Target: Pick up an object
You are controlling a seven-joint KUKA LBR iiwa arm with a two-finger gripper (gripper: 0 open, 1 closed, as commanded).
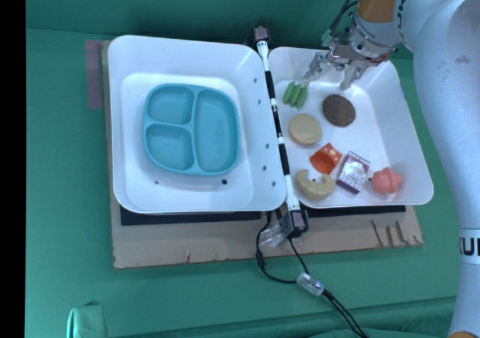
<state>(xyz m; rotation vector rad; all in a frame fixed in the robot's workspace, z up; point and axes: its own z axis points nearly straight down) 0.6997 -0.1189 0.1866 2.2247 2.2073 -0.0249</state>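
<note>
My gripper [330,76] hangs open over the back of the right bin [409,142], with nothing between its spread fingers. Just left of it and lower lies a green bean pod [295,94]. A dark brown cookie [339,110] sits below the gripper's right finger. Farther forward lie a tan round cracker [305,129], a red fries carton [326,157], a croissant [315,185], a small white and purple packet [353,173] and an orange-pink toy [387,180].
The left bin [127,59] holds a blue three-compartment plate [192,129]. A black and white divider bar [274,112] runs between the bins. A cable [300,276] trails off the front of the bench. The arm [442,67] comes down the right side.
</note>
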